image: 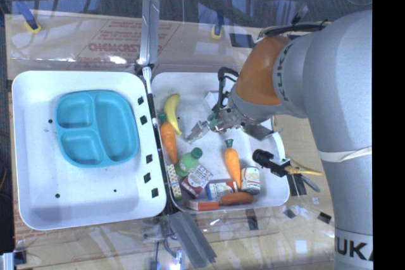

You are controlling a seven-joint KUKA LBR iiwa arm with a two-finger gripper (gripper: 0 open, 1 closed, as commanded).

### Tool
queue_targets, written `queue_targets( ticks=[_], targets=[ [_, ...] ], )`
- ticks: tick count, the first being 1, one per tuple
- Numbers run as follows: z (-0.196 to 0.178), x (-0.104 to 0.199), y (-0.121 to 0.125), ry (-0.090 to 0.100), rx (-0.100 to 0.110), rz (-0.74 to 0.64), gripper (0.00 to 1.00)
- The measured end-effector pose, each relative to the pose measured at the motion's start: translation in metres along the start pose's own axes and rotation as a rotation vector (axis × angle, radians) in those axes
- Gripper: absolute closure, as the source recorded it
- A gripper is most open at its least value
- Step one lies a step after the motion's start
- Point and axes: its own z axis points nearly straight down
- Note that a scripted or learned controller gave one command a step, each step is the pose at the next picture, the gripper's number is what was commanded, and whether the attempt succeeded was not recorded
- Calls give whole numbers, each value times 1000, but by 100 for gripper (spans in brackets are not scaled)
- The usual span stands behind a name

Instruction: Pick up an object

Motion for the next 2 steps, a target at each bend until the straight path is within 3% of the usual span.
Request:
queue_targets(
  ticks=[1,2],
  targets=[
    [-10,0,0,0,1,-4,100],
    [-125,61,38,-1,-2,-57,100]
  ],
)
